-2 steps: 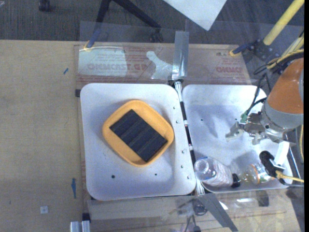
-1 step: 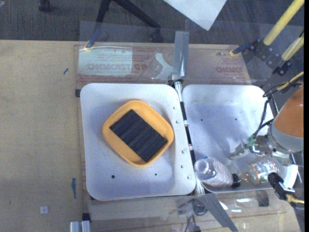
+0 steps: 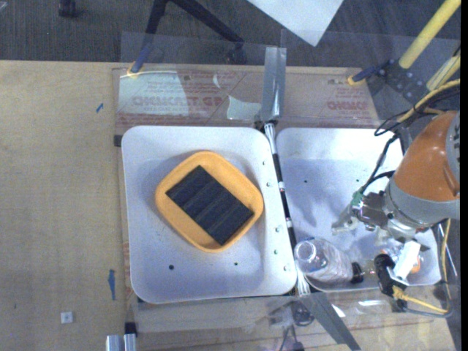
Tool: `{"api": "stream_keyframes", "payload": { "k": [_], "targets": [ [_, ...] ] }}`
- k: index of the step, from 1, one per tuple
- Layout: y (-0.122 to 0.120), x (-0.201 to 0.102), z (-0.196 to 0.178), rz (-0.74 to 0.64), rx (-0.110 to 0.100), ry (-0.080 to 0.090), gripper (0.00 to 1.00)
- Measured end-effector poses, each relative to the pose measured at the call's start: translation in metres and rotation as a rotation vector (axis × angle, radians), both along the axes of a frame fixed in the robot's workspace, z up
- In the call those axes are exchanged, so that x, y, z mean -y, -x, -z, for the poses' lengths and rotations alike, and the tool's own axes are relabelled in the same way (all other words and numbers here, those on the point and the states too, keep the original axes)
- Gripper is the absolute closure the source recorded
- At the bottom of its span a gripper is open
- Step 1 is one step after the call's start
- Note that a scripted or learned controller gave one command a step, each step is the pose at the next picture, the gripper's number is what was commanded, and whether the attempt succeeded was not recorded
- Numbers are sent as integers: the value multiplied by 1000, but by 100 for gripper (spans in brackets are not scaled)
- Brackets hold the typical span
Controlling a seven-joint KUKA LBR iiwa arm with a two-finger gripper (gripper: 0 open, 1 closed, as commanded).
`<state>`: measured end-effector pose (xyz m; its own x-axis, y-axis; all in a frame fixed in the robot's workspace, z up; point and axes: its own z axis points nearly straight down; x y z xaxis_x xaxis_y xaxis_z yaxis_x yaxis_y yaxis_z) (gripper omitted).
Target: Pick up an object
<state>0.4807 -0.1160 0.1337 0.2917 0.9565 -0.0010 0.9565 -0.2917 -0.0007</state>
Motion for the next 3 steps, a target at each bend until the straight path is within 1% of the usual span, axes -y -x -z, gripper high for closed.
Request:
{"api": "stream_keyframes", "payload": {
  "k": [1,2,3],
  "targets": [
    [1,-28,-50,-372,2,1,0],
    [-53,13,-105,-296,1,1,0],
    [-4,-60,-50,-132,-3,-2,0]
  ]
}}
